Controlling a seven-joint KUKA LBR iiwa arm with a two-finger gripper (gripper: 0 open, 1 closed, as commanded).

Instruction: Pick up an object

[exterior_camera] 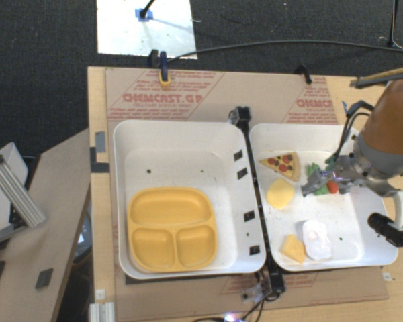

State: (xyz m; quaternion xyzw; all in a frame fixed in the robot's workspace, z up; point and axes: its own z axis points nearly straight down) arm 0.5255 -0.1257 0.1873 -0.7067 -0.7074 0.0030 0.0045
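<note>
The right bin point(363, 257) holds a toy pizza slice point(283, 164), a round pale-yellow piece point(280, 195), a yellow cheese wedge point(294, 249) and a white rounded object point(316, 239). A green item point(315, 171) and a small red item point(332, 187) lie close together near the bin's middle. My gripper point(317, 185) is low over the right bin, right at the green and red items and just right of the yellow round piece. The wrist hides part of both items.
The left bin point(181, 139) holds a yellow three-compartment tray point(172, 229). A black divider with clips point(250, 180) runs between the bins. The grey arm with its orange band point(393, 129) covers the right bin's far right side.
</note>
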